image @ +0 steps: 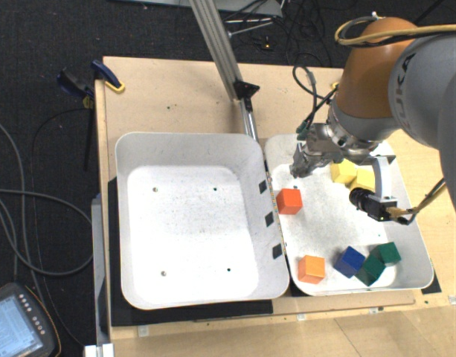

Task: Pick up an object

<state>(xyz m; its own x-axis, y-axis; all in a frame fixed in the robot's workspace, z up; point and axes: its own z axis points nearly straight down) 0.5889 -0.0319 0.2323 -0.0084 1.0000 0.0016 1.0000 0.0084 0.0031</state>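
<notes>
On my desk (175, 88) the left bin (131, 222) lies white and speckled, with a small blue and yellow clamp (101, 74) out at the desk's far left corner. Just beside that bin, the right bin (317, 222) carries my blocks: a red-orange cube (289, 201) near its left wall, a paler orange cube (312, 268) at the near edge, then a blue cube (351, 261), a dark green block (373, 268) touching it, and a lighter green one (390, 253) at the near right. Yellow blocks (347, 174) lie toward the far side, partly under my wrist. My claw (300, 163) hangs over the far left part of this bin, just beyond the red-orange cube, gripping nothing I can see; whether it is clenched or released I cannot tell.
</notes>
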